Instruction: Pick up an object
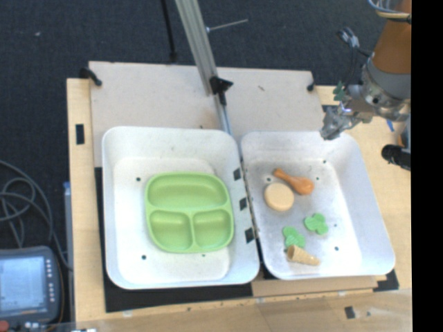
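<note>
The right bin (360, 185) holds an orange spoon-like toy (293, 180), a round tan disc (279, 198), two green clover-shaped pieces (316, 223) (293, 237) and a small cone-shaped piece (302, 256). My gripper (333, 125) hangs over the far right corner of that bin, up and to the right of the orange toy, apart from every object. Nothing shows between its fingers.
The left bin (118, 185) carries a green divided tray (188, 211). A slanted metal pole (201, 40) rises behind the bins. A screen device (28, 282) and cables lie at the lower left, off the bench.
</note>
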{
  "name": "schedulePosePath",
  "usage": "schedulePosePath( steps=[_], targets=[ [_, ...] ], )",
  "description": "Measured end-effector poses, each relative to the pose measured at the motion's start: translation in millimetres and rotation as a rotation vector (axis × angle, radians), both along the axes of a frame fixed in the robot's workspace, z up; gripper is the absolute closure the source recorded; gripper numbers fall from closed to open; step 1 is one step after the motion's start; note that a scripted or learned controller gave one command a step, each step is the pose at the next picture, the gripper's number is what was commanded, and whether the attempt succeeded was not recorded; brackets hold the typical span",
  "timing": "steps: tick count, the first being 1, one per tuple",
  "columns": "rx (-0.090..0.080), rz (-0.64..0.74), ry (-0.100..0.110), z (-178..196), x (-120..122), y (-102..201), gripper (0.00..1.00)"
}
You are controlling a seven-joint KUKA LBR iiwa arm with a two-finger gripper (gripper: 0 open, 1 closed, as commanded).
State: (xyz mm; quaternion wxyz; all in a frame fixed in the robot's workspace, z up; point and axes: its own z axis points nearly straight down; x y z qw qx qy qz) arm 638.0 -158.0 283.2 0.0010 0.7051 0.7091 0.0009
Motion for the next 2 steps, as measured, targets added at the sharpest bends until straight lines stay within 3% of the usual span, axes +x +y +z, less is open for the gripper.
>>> schedulePosePath(
  steps=[2],
  targets=[
    [0.002,0.001,0.003,-1.5,-54.2,92.8,1.00]
  ],
)
